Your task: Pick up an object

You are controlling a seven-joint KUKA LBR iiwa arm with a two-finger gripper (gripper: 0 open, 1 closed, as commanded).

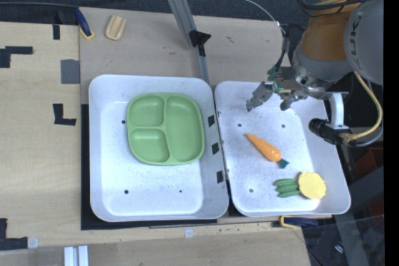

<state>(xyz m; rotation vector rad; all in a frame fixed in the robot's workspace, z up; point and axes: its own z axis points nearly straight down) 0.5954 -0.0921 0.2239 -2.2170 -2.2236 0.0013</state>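
Now the gripper (272,101) hangs over the far part of the right bin (240,193), its two fingers (255,100) spread apart with nothing between them. Nearer the camera in the same bin lies a carrot (264,147), and a yellow and green toy (302,185) is near the front corner. A green divided plate (166,128) sits in the left bin (106,196).
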